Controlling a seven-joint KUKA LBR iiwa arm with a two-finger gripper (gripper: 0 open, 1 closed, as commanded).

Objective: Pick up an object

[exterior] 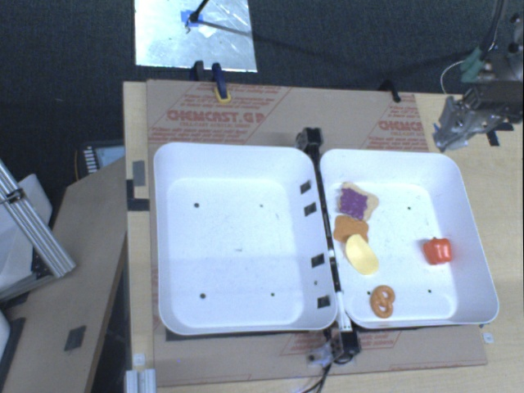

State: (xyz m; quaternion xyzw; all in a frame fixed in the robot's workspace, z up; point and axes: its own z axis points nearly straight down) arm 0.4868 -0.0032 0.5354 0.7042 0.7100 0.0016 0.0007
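We see five candidate objects in the right bin, all below and left of the claw: a red pepper-like piece nearest it, then a purple-topped slice, an orange piece and a yellow oval stacked along the divider, and a pretzel farthest down. The claw sits above the bin's top right corner, outside the rim, holding nothing; we can't tell its finger state. The left bin lies well left of it.
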